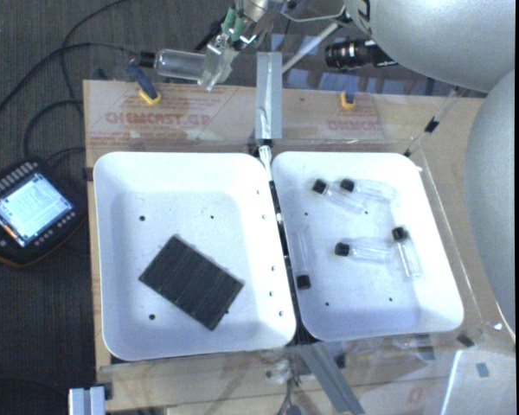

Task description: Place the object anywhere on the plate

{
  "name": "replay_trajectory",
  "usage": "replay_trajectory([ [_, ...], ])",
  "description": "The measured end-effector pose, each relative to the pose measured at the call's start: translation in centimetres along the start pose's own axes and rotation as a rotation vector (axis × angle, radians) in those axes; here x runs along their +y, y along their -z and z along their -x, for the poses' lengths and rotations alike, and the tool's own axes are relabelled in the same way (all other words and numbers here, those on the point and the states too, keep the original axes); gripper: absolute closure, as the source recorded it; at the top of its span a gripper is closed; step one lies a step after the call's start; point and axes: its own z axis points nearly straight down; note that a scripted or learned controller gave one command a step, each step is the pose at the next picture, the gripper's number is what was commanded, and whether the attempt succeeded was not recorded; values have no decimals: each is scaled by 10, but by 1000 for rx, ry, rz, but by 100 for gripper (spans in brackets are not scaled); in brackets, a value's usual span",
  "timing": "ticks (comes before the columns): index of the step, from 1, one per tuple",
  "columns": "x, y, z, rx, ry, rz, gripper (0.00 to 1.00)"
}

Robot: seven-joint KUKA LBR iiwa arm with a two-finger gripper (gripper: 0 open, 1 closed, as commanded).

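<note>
A dark ribbed square plate (190, 282) lies flat in the left bin (121, 175), toward its front. High above the bench's back edge, beyond that bin, a clear vial (180, 64) with a black cap hangs almost level, cap to the left. My gripper (214, 62) is shut on the vial's right end and reaches down from the top of the camera view. Plate and vial are far apart, the plate well in front of the vial.
The right bin (432, 232) holds several more clear vials with black caps (356, 251). A metal bar (269, 98) stands behind the seam between the bins. A teach pendant (28, 207) lies left of the bench. The arm's grey body (493, 145) covers the right side.
</note>
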Motion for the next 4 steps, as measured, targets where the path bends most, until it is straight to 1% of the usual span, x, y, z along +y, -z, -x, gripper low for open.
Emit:
replay_trajectory([
  [1, 1, 8, 1, -2, -1, -2, 100],
  [2, 26, 0, -34, 2, 665, 3, 100],
  [3, 28, 8, -34, 2, 665, 5, 100],
  [4, 37, 1, -46, 1, 1716, 8, 100],
])
